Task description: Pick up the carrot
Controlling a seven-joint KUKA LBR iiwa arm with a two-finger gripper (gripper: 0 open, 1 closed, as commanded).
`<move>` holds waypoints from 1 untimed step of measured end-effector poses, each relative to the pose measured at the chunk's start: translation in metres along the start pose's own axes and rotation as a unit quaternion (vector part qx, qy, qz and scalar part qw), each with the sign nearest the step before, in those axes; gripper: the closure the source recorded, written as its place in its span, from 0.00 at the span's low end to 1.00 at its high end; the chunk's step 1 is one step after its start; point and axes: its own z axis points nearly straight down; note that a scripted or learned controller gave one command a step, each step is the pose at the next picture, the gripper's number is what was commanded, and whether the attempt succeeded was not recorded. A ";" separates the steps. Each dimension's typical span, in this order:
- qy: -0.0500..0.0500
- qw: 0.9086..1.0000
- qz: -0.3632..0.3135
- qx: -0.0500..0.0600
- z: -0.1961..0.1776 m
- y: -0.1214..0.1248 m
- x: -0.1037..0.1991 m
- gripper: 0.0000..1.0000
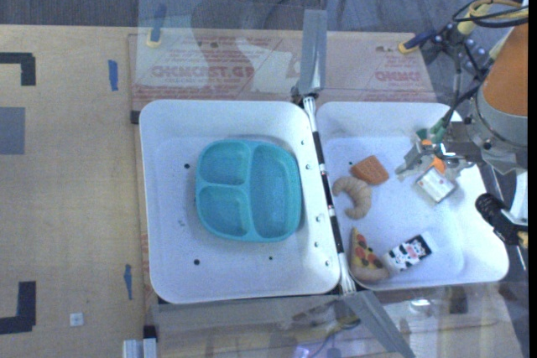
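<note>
Carrot point(432, 149) caught near gripper point(433, 157) at right bin's point(478, 268) far side; grip state impossible to tell.

The arm point(508, 88) is seen entering from the right edge of the camera view, its orange band showing broad near the upper right, with the grey wrist section just below it. Cables — yellow and black — are looped around the upper part of the arm. The gripper point(432, 157) is carried low and pointed toward the left, at about mid-height of the view. Its metal fingertip parts are seen closely bunched — whether a gap lies between them cannot be made out at this slant.
</note>
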 end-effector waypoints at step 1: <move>0.000 1.000 -0.011 -0.001 0.014 0.071 -0.044 0.00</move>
